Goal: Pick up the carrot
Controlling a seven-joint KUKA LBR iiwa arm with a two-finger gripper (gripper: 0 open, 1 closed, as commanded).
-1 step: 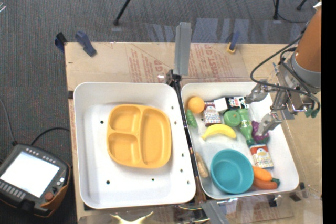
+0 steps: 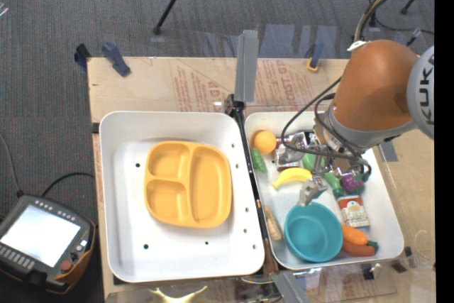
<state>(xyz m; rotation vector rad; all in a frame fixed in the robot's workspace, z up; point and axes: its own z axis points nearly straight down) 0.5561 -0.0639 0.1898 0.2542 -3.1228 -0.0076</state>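
The carrot (image 2: 353, 234) is a small orange piece lying near the front right corner of the right bin (image 2: 392, 213), between a teal bowl (image 2: 313, 232) and the bin wall. My gripper (image 2: 313, 190) hangs over the middle of that bin, just above the bowl's far rim and beside a banana (image 2: 291, 177). It is to the left of the carrot and farther back, apart from it. The arm's orange band (image 2: 374, 85) hides the bin's back right part.
A red pepper with a green tip (image 2: 360, 250) lies in front of the carrot, and a small red-labelled can (image 2: 352, 210) just behind it. An orange (image 2: 264, 142), green pieces (image 2: 258, 162), a purple piece (image 2: 351, 183) and a brown stick (image 2: 273, 224) share the bin. The left bin (image 2: 120, 152) holds a yellow divided plate (image 2: 189, 183).
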